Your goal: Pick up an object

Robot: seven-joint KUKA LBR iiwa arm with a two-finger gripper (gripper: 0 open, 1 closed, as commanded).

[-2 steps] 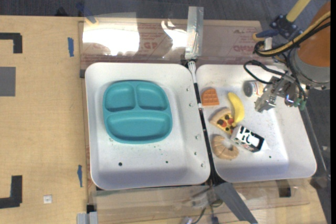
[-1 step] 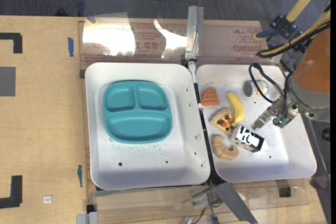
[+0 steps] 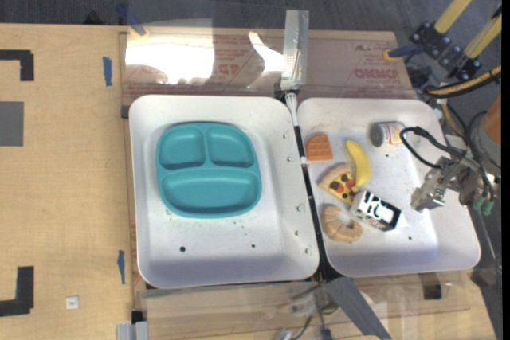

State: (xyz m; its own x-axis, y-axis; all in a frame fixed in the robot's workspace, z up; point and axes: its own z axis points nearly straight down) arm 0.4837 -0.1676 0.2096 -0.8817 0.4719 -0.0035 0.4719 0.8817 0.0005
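The right bin [image 3: 454,251] holds several small items. An orange waffle piece [image 3: 319,146] lies near its left wall, with a yellow banana [image 3: 359,163] beside it. Below them are a pizza slice [image 3: 340,185], a black-and-white packet [image 3: 376,211] and a tan bagel [image 3: 343,228]. A silver can [image 3: 386,133] lies on its side near the back. My gripper [image 3: 428,195] hangs over the right part of this bin, to the right of the packet and apart from every item.
The left bin [image 3: 143,171] carries a teal divided plate [image 3: 209,169]. A black cable [image 3: 416,141] loops over the right bin behind the gripper. A clear plastic sheet [image 3: 207,52] and a taped divider [image 3: 294,48] stand behind the bins.
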